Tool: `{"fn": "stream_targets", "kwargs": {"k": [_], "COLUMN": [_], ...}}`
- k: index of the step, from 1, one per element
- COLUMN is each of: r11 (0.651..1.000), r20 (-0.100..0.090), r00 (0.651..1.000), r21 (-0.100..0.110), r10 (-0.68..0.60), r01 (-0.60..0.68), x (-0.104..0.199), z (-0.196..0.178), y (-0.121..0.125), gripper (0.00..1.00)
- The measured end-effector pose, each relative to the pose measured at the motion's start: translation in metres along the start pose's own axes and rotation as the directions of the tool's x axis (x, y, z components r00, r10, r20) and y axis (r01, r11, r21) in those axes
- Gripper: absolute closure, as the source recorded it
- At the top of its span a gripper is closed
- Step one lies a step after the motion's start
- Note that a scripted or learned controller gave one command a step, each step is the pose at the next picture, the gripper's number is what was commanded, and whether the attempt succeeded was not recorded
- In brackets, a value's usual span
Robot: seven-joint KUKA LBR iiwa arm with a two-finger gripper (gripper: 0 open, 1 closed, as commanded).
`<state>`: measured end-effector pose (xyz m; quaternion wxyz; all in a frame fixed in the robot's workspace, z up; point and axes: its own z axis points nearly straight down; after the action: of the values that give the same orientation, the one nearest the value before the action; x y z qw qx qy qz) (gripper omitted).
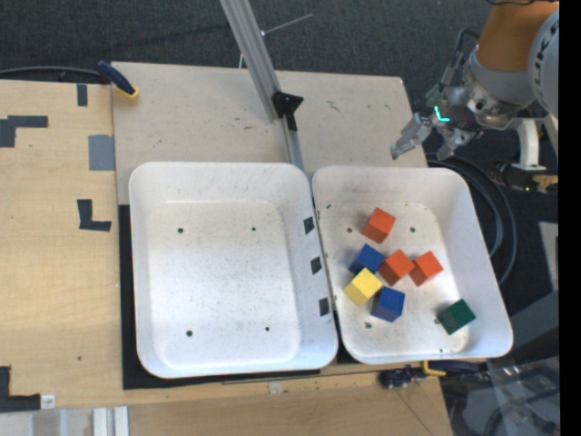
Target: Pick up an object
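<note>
1. White plastic made up both bins on your worktop (209,125); the left bin (145,243) sat edge to edge with the right bin (481,243).
2. You had six small blocks in the right bin, all well apart from the jaws.
3. An orange block (380,223) lay nearest the bin's far wall, standing a little apart from the others.
4. Just below it, a blue block (367,259) touched a second orange block (396,266), and a third orange block (426,267) sat just beside that one on its right.
5. A yellow block (363,286) rested against the near side of the blue one, with another blue block (388,303) just beside it toward the near edge.
6. A green block (457,316) lay alone near the bin's near right corner.
7. Your gripper (419,134) hung above the bare worktop just beyond the right bin's far edge, outside the bin, at the end of the grey arm with its orange band (508,34).
8. One grey finger (407,140) pointed down and left toward the bin rim; the jaws were seen at too steep a slant for me to tell how far apart they stood, and nothing showed between them.
9. A grey metal rail (250,39) ran from the top edge down to the gap between the bins.
10. Dark tape marks (89,214) dotted the wooden surface left of the bins.
</note>
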<state>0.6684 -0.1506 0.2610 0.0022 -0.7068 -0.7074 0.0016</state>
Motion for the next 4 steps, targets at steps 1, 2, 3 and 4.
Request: {"fn": "stream_targets", "kwargs": {"k": [1,2,3,4], "r11": [1.000,1.000,1.000,1.000], "r20": [0.003,0.002,0.001,0.001], "r00": [1.000,1.000,1.000,1.000], "r21": [-0.004,-0.001,0.003,0.004], "r10": [-0.001,0.000,0.000,-0.001], "r01": [0.001,0.000,0.000,0.001], "x": [0.000,-0.001,0.000,-0.004], "z": [-0.003,0.040,0.106,0.169], "y": [0.001,0.001,0.002,0.004], "gripper": [0.00,0.00,0.00,0.00]}}
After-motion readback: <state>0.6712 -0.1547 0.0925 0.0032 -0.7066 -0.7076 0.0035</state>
